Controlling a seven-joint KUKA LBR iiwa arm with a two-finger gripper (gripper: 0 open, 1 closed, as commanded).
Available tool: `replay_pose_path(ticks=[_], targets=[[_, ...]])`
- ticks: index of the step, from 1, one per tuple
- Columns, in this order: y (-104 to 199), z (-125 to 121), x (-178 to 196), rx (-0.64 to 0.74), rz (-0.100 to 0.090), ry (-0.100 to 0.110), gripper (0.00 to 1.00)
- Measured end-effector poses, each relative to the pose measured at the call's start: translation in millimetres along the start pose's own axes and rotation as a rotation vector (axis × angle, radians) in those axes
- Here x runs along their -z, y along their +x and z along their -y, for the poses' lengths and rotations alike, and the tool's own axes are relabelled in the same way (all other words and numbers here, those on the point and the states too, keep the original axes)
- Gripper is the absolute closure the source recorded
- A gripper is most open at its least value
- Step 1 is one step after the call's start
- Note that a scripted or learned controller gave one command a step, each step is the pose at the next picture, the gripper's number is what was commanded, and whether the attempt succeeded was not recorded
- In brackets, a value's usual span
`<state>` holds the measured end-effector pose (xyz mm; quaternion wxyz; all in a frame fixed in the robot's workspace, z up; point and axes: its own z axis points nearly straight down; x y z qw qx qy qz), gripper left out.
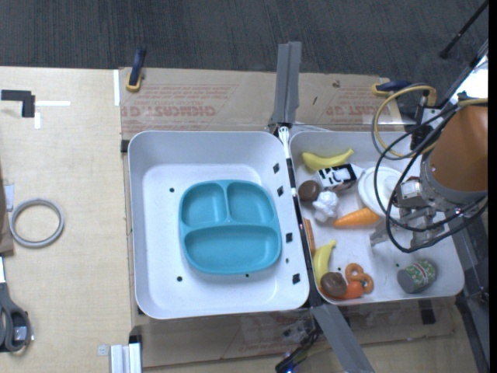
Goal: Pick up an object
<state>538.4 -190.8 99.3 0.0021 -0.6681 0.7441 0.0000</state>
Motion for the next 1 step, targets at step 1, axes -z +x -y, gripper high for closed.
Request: replay_pose_path(ticks=[1], targets=[[-54.9,40.4,-8.0,0.081,0.002,-0.001,0.0]])
